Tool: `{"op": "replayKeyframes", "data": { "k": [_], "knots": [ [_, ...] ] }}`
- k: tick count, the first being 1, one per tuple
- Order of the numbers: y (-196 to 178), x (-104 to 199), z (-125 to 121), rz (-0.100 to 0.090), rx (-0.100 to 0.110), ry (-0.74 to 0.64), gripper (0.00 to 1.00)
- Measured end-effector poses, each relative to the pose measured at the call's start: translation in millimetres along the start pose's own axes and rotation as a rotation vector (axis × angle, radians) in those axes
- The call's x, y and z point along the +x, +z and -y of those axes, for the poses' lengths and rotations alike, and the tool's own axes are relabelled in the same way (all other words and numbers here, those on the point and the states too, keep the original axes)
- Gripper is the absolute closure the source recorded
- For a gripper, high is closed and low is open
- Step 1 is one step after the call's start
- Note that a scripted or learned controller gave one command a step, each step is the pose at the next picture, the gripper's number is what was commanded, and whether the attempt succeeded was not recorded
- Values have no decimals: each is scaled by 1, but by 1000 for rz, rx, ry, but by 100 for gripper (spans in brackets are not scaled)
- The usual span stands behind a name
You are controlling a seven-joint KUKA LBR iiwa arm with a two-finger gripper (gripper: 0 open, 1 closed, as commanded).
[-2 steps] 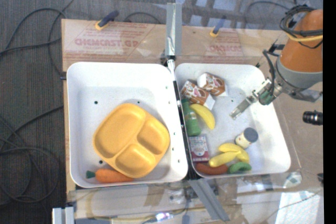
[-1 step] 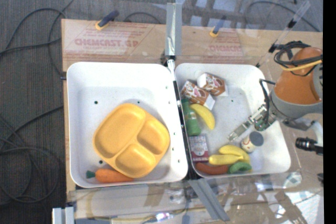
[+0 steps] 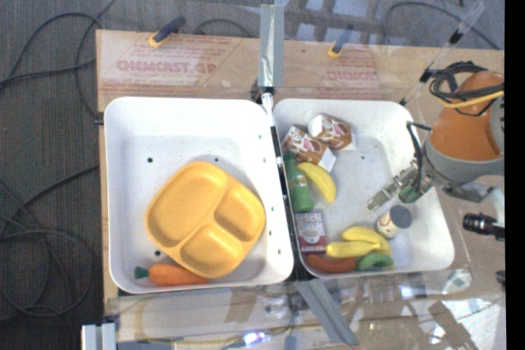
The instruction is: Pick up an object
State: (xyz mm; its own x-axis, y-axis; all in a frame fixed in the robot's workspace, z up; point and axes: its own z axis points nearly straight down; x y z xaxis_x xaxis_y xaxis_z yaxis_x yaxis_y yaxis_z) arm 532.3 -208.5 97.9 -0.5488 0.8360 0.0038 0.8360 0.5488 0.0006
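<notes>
The end effector (image 3: 392, 194) hangs low over the right bin (image 3: 426, 246), near its right side. Its two fingers (image 3: 382, 198) are a little apart, and nothing sits between them. Just below it a small cream jar with a grey lid (image 3: 394, 220) lies on the bin floor.

The right bin also holds a yellow banana (image 3: 319, 180), a green bottle (image 3: 299, 188), a red packet (image 3: 310, 230), two brown snack packs (image 3: 318, 138), a small yellow banana (image 3: 354, 241), a red sausage (image 3: 330, 263) and a green piece (image 3: 376, 261). The writing on the packets is too small to read.

The left bin (image 3: 131, 127) holds a yellow tray (image 3: 205, 217) and an orange carrot (image 3: 171, 275).

The brown board on the surface (image 3: 164, 65) says "CHEMCAST GP" in faint red letters.
</notes>
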Motion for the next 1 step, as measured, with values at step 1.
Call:
{"op": "replayKeyframes", "data": {
  "k": [1],
  "knots": [
    [0,0,0,0,0,0,0]
  ]
}}
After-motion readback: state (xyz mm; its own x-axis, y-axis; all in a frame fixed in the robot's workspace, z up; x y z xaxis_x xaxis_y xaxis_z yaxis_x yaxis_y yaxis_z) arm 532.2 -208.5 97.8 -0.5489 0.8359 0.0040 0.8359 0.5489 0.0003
